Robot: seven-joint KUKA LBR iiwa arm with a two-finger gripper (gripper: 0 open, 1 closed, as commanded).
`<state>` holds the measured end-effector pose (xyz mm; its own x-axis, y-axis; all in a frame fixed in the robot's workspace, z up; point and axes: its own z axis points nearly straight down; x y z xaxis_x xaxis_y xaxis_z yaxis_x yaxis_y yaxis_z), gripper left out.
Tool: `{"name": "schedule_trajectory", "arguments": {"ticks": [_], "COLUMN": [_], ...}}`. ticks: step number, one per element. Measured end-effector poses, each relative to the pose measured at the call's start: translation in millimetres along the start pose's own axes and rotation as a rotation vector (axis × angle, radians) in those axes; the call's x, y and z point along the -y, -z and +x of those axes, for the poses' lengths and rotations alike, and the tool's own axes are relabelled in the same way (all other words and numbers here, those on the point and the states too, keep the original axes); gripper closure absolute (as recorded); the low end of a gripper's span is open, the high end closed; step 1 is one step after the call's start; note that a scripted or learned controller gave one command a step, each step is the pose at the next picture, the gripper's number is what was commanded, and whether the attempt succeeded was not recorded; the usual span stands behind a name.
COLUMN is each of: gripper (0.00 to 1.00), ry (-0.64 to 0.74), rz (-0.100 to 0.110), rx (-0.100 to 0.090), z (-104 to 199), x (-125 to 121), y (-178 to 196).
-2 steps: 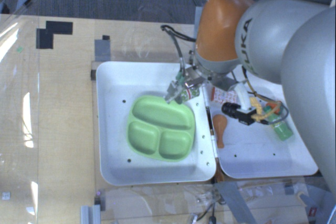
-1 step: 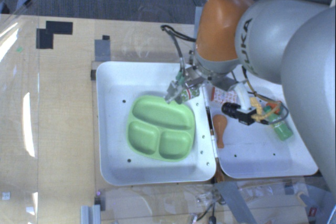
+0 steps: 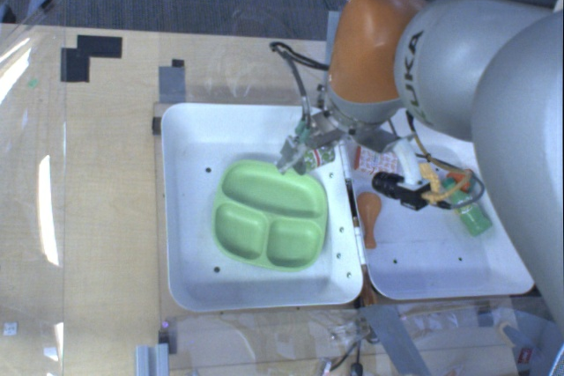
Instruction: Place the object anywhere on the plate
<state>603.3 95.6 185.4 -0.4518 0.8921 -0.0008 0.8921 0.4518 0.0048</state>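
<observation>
Green plate (image 3: 269,216) lies in left bin (image 3: 187,216), off every wall; gripper (image 3: 300,154) over its upper-right rim, state unclear.

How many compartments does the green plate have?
3. On the green plate, one long compartment runs along the far side; two smaller compartments sit nearer the camera, one at view's left, one right. The gripper overlaps the far right corner; nothing more seems hidden.

We find two bins side by side on the bench (image 3: 97,207). The plate (image 3: 264,217) lies in the left bin (image 3: 187,273), nearer its right wall. In the right bin (image 3: 493,280), a spoon (image 3: 368,214) lies left of a small bottle (image 3: 474,220).
</observation>
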Motion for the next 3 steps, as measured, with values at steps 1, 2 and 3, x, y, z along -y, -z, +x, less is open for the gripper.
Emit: {"name": "schedule_trajectory", "arguments": {"ticks": [1, 2, 3], "gripper": [0.00, 0.00, 0.00], "ry": [0.000, 0.000, 0.000], "rz": [0.000, 0.000, 0.000], "rx": [0.000, 0.000, 0.000], "z": [0.0, 0.0, 0.0], "x": [0.0, 0.0, 0.0], "y": [0.0, 0.0, 0.0]}}
